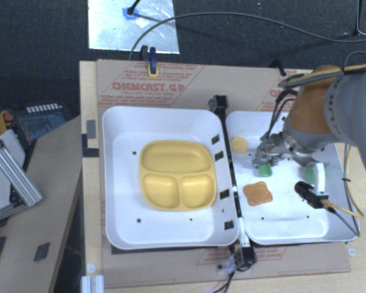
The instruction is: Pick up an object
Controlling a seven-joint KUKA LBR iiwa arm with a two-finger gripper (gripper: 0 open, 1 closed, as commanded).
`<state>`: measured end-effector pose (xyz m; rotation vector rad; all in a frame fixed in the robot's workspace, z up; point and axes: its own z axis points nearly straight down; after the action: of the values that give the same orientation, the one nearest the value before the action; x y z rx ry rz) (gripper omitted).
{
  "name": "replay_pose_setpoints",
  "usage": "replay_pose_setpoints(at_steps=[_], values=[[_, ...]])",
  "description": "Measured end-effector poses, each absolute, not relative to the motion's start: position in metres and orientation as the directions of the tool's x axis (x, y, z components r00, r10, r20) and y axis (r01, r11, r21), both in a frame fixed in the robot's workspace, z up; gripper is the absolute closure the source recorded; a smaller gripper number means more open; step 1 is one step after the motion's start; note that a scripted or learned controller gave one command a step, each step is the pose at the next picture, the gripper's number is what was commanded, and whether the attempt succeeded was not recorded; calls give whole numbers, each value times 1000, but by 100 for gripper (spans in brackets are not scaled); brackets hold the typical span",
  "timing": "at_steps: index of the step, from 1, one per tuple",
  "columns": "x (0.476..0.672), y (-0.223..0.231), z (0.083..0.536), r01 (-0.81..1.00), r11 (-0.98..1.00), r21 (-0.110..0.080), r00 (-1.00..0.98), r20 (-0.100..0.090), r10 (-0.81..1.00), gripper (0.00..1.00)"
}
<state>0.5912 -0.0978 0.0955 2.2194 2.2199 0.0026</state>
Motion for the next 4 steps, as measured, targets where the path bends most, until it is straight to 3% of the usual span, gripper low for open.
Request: replay_pose_setpoints(at_steps=[1, 3, 4], values=[[602, -94, 154, 1000, 4, 8, -4, -1, 1000, 100], [603, -101, 254, 1000, 4, 7, -4, -1, 1000, 100], [590, -48, 260, 1000, 9, 2, -9, 2, 1000, 100]])
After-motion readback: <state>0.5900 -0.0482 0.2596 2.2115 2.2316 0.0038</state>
